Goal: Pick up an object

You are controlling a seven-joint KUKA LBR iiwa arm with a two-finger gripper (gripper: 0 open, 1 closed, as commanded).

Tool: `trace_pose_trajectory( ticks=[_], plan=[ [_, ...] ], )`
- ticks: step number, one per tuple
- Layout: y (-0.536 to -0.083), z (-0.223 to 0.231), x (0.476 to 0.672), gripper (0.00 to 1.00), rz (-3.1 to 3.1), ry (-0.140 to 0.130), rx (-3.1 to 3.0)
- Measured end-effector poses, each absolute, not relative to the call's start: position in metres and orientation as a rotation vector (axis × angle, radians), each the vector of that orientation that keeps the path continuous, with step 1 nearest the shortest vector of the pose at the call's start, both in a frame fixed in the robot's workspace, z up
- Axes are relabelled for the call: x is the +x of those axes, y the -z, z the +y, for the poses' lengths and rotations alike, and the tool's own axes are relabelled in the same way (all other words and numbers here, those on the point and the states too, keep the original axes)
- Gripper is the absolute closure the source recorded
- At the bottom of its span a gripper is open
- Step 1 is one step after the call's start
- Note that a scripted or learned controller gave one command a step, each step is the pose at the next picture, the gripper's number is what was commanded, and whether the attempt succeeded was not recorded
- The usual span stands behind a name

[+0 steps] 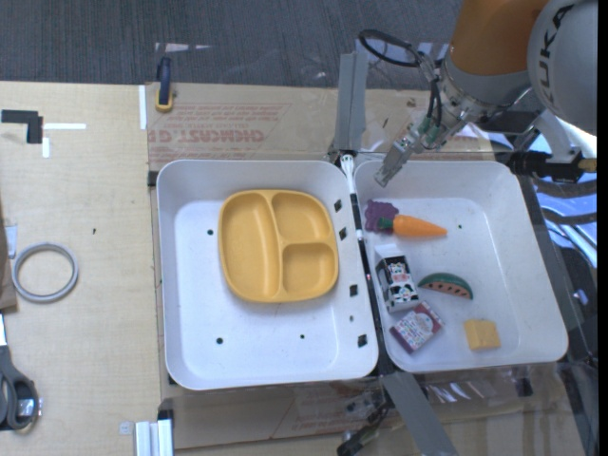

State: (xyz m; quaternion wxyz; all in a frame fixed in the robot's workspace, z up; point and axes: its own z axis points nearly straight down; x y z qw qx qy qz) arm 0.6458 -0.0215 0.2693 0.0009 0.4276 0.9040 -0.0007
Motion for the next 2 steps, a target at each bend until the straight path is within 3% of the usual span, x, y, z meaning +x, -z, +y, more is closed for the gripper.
trace_pose_trajectory(
  ticks=[1,2],
  plan=[
    [-0.191,-0.035,0.618,0.00,2.478,0.005,1.933],
    [-0.191,-0.083,0.552,0.00,2.417,0.004,2.008]
  ],
)
